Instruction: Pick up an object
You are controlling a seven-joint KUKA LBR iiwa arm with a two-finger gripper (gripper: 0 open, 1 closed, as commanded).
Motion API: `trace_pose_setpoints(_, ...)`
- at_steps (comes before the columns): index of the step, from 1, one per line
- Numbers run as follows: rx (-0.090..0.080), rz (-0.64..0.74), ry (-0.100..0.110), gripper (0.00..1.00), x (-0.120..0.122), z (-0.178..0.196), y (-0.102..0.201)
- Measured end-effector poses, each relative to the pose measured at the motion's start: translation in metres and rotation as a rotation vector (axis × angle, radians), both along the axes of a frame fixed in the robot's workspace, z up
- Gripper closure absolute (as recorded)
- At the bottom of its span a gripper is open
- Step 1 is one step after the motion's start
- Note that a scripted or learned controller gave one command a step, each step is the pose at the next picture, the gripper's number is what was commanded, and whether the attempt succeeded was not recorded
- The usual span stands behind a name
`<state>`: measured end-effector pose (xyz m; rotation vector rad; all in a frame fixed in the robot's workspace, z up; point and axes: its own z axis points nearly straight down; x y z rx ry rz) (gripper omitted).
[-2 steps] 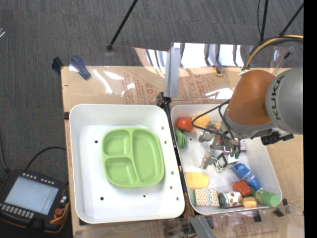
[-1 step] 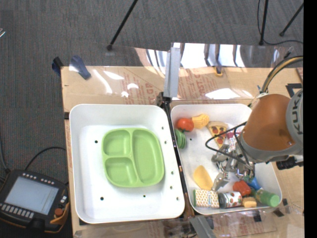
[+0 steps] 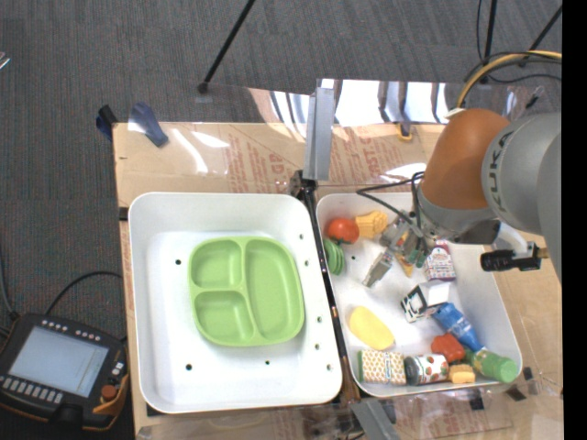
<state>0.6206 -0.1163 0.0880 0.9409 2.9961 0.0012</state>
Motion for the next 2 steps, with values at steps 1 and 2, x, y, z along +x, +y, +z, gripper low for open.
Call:
trace_pose_setpoints(1,0.000,-0.252,0.001,0.00,0.007,0.000,0.037)
trace_pose_setpoints(2,-0.001,-0.256,0.003,0.00,-0.038,-0.001,-0.009)
